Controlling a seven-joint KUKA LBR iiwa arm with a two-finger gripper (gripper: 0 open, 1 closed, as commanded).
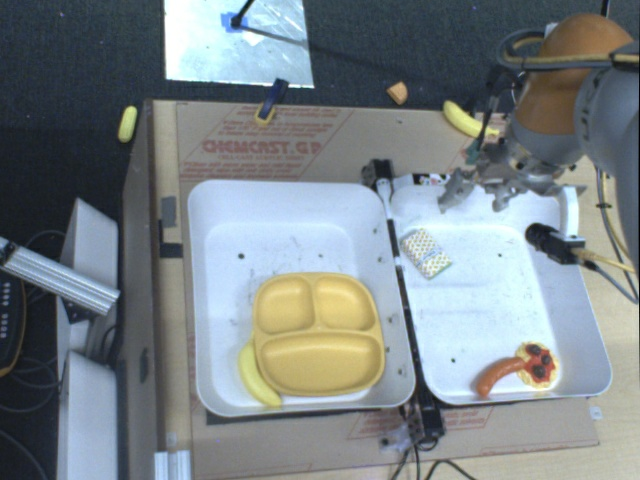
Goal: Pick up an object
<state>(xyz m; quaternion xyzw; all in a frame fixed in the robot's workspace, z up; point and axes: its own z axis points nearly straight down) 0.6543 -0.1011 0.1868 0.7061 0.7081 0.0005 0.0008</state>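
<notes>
The gripper (478, 194) hangs over the far edge of the right bin (575, 313), fingers spread apart with nothing between them. In that bin a small patterned packet (425, 253) lies near the far left corner, and an orange sausage (497, 372) touches a pizza slice (538, 363) at the near edge. In the left bin (215, 238), a yellow divided tray (318, 331) partly hides a banana (257, 377). The arm's upper part is cut off at right.

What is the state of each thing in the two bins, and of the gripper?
Yellow divided tray: upright, flat in left bin.
Banana: lying beside the tray.
Patterned block: lying tilted, right bin.
Sausage toy: lying in the right bin.
Gripper: open, holding nothing.
</notes>
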